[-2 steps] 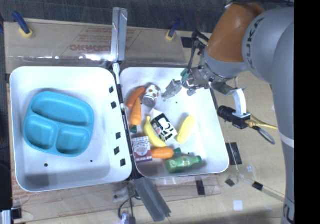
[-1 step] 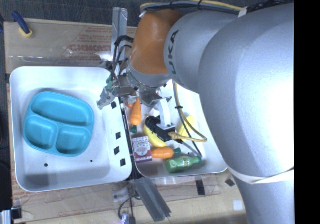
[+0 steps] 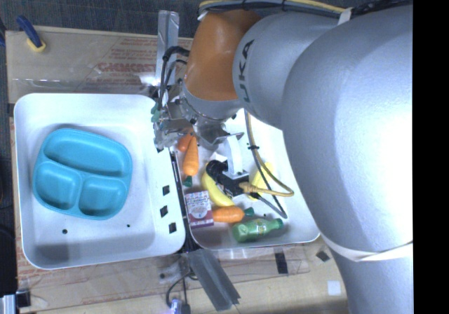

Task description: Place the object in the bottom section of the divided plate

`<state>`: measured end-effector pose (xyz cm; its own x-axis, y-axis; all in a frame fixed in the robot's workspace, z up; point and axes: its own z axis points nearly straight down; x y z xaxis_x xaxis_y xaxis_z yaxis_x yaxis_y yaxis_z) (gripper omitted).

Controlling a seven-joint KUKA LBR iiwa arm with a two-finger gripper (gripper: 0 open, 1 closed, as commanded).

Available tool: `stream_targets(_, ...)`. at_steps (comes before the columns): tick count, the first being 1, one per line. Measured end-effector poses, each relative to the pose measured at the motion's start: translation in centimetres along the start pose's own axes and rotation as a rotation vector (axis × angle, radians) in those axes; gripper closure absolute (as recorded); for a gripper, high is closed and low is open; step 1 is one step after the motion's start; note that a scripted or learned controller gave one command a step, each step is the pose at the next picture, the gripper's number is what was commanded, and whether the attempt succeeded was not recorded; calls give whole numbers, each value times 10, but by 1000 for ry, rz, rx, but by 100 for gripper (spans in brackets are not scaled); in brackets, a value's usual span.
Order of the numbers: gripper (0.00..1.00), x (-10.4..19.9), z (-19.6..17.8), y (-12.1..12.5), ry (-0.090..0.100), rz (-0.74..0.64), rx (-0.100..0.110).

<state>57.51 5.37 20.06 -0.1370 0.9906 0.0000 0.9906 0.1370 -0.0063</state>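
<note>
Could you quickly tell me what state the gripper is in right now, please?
Two-finger gripper: cannot be told; it sits low over the right white bin, at the orange toy carrot.

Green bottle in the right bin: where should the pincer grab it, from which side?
Grip the green bottle across the middle of its body, coming straight down from above. It lies flat, long axis running left-right along the right bin's near wall, so close the fingers across the narrow width. A carrot sits close beside it, so expect tight clearance on that side.
</note>
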Motion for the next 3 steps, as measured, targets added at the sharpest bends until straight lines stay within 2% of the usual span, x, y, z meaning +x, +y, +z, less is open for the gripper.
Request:
stream_targets(1, 100, 57, 72, -64, 0, -340, -1)
stream_targets(2, 100, 79, -41, -88, -2, -609, -7)
stream_targets(3, 100, 105, 3, -86, -2, -704, -1)
